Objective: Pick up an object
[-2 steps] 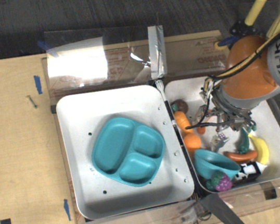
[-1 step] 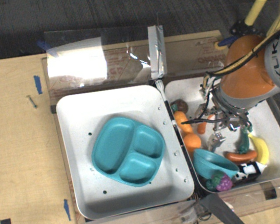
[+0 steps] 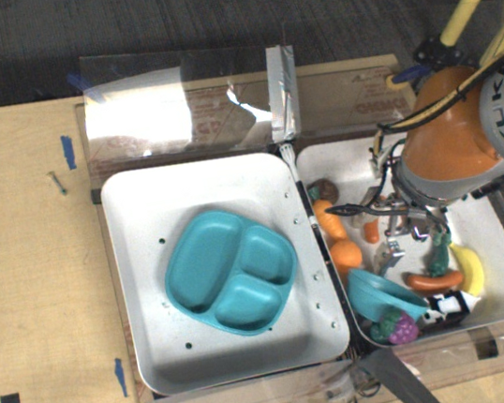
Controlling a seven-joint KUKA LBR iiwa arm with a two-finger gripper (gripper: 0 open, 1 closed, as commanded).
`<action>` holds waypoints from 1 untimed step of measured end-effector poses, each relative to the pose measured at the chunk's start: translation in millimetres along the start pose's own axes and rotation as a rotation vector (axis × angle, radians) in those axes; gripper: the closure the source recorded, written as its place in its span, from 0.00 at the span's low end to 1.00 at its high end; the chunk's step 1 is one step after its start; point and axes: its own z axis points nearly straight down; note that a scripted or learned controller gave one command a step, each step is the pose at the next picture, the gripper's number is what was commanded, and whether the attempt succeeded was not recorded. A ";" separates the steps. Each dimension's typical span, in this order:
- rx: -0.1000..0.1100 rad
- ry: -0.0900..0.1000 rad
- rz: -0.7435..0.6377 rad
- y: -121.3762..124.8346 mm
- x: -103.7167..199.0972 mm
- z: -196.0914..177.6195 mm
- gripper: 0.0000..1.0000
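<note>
My gripper [image 3: 407, 236] hangs low inside the right bin [image 3: 348, 163], under the orange wrist band [image 3: 451, 140]. It sits among a pile of toy foods. Just left of it lie an orange ball [image 3: 345, 254] and an orange piece [image 3: 329, 223]. A red sausage [image 3: 435, 281], a green item [image 3: 440, 254] and a yellow banana [image 3: 471, 267] lie just below and to its right. A teal bowl [image 3: 381, 294] and purple grapes [image 3: 401, 330] rest near the bin's front edge. I see nothing lifted off the pile.
The left bin [image 3: 140, 213] holds a teal divided plate [image 3: 233, 270] at its middle. A brown item [image 3: 320, 192] sits at the right bin's back left corner. A small black and white object [image 3: 450, 305] lies near the front. Cables [image 3: 385, 141] trail beside the wrist.
</note>
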 end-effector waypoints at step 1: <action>0.001 -0.013 -0.002 0.9 -3.8 -13.8 1.00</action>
